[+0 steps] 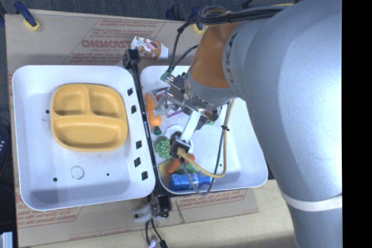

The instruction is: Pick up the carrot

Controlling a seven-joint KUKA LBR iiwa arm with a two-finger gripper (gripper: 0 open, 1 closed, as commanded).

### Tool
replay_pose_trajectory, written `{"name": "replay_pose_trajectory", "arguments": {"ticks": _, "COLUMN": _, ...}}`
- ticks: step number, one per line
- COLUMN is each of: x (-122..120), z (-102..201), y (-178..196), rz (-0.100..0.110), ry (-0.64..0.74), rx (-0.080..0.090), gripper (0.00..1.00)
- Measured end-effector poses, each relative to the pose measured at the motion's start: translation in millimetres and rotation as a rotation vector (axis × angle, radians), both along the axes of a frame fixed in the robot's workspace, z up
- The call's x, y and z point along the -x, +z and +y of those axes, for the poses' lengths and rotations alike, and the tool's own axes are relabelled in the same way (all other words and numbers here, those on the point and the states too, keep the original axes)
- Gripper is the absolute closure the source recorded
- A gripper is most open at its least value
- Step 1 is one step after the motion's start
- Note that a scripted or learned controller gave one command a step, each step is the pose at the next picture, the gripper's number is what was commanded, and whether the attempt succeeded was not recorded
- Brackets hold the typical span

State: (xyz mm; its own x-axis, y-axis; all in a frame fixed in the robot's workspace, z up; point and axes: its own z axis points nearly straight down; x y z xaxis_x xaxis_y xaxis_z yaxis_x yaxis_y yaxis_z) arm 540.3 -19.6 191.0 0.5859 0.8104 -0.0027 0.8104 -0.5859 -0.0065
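Observation:
The carrot (151,107) is a short orange piece with a green end. It lies in the right bin (250,154), close against that bin's left wall. My gripper (165,97) is low inside the same bin, just to the right of the carrot and slightly above it. The grey wrist with its orange band hides the bin floor behind the gripper. I see nothing held in the gripper.
A green bumpy item (163,148), an orange item (173,167) and a blue item (185,182) crowd the right bin's near left corner. The left bin (29,142) holds a yellow divided plate (90,116). A small packet (146,47) lies on the cardboard behind the bins.

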Motion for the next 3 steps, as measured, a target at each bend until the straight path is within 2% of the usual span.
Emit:
{"name": "replay_pose_trajectory", "arguments": {"ticks": 1, "x": 17, "z": 33, "y": 3, "rz": 0.002, "ry": -0.055, "rx": 0.000, "gripper": 0.00}}
{"name": "replay_pose_trajectory", "arguments": {"ticks": 2, "x": 17, "z": 33, "y": 12, "rz": 0.005, "ry": -0.049, "rx": -0.001, "gripper": 1.00}}
{"name": "replay_pose_trajectory", "arguments": {"ticks": 3, "x": 65, "z": 125, "y": 13, "rz": 0.000, "ry": 0.055, "rx": 0.000, "gripper": 1.00}}
